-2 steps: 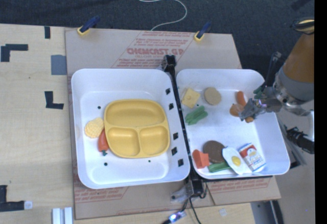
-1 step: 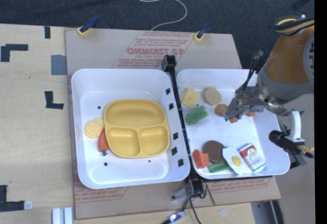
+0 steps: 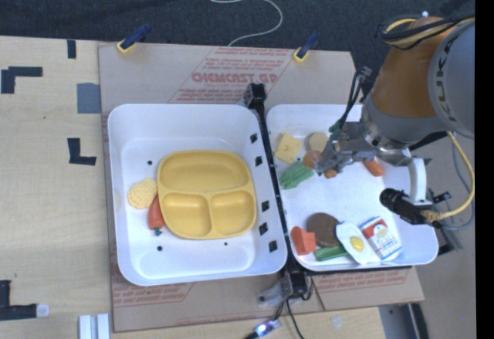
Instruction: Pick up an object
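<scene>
Where the left bin [image 3: 123, 175] sits, I count one yellow divided plate [image 3: 207, 193], one corn cob [image 3: 142, 193], one carrot [image 3: 155, 215]. Right bin [image 3: 417, 256]: one cheese wedge [image 3: 288, 148], one green pepper [image 3: 296, 174], one fried egg [image 3: 355, 241], one carton [image 3: 381, 237]. My gripper [image 3: 329, 164] hangs above the pepper; fingers unreadable.

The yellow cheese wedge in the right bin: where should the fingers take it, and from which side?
Probably from straight above, across the two straight side edges of the yellow cheese wedge. It lies flat near the divider; the green vegetable sits close below it, so closing left to right looks safer.
</scene>
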You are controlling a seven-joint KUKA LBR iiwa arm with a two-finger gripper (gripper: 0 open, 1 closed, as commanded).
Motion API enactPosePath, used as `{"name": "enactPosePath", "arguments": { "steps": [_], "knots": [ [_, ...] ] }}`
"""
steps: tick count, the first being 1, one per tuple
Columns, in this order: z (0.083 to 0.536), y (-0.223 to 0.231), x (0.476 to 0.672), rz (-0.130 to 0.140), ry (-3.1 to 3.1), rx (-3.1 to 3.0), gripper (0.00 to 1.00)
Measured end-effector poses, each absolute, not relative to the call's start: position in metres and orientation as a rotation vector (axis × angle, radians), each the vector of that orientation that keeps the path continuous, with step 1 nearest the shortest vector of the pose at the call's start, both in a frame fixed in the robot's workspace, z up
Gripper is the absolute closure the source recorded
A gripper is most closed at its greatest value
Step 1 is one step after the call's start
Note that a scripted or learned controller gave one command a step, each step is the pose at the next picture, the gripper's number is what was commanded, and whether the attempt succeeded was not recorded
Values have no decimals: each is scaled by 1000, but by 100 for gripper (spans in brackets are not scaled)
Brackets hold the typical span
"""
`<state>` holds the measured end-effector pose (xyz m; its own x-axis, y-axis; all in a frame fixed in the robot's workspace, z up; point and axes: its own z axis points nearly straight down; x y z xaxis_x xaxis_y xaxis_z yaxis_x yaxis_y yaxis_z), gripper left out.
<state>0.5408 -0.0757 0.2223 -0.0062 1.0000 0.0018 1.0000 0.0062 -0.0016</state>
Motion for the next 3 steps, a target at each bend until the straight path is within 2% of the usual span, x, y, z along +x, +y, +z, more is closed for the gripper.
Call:
{"name": "enactPosePath", "arguments": {
  "steps": [1, 2, 3],
  "knots": [
    [233, -17, 550, -1, -2229, -2211, 100],
    [229, -31, 558, 3, -2222, -2220, 100],
    [233, -29, 547, 4, -2220, -2220, 100]
  ]
}}
